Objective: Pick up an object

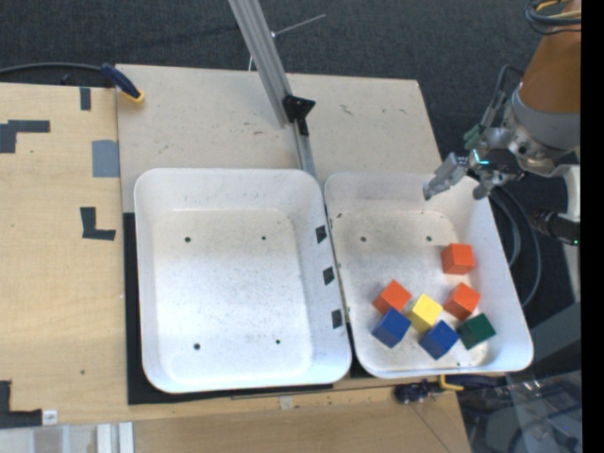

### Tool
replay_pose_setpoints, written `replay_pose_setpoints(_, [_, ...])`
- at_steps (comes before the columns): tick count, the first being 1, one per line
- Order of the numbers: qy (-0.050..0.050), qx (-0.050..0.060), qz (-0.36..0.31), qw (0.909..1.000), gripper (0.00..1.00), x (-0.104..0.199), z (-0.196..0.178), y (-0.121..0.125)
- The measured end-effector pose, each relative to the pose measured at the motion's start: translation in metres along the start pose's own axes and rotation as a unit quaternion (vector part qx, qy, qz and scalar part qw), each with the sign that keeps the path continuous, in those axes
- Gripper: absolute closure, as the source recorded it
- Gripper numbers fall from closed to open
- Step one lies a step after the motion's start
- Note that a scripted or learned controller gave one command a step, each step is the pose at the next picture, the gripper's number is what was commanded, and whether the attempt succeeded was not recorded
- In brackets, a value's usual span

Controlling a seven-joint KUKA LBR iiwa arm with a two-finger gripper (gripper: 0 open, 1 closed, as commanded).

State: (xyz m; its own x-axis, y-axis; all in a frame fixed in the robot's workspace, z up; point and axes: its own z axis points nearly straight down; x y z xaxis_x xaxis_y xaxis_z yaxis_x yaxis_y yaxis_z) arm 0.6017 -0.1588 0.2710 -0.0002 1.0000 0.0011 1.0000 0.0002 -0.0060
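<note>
My gripper (460,181) hangs over the far right corner of the right bin (396,206), open, with nothing between its fingers. Well below it in the bin lie several small cubes. A lone orange cube (458,258) sits nearest the gripper. Further toward the near edge is a cluster: an orange cube (393,296), a yellow cube (427,310), another orange cube (462,300), two blue cubes (391,327) (438,339) and a green cube (477,329).
The left bin (226,281) stands beside the right one, split from it by a raised rim. A slanted metal rail (269,55) runs down to the bins' shared far edge. Cables hang off the bench at the right.
</note>
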Motion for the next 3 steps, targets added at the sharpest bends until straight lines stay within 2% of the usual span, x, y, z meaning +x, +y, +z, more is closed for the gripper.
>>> replay_pose_setpoints(1, [-0.001, -0.003, -0.001, 1.0000, 0.00, 0.000, -0.003, 0.001])
replay_pose_setpoints(2, [0.000, 0.001, 0.000, 1.0000, 0.00, 0.005, 0.061, -0.001])
replay_pose_setpoints(3, [0.000, 0.000, -0.001, 1.0000, 0.00, 0.009, 0.115, 0.008])
